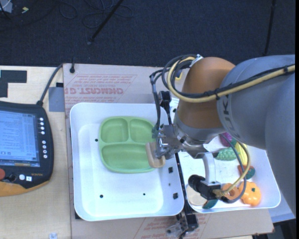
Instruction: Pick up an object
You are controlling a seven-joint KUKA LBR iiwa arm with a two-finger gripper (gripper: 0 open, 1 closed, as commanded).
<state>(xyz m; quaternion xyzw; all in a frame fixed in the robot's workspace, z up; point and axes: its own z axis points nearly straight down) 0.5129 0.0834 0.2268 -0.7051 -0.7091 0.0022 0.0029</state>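
The pincer (158, 153), grip state unclear, touches the green divided plate's (124, 146) right rim: light, stiff, slippery; best pinched there.

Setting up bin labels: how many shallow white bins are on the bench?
2. One shallow white bin sits on the left, holding a green divided plate; the other white bin sits right of it, partly hidden under the grey arm.

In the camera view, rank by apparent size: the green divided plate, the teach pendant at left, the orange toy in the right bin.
Largest to smallest as they look:
1. Teach pendant, though the frame's left edge cuts it off
2. Green divided plate, close to it in size
3. Orange toy, clearly smallest
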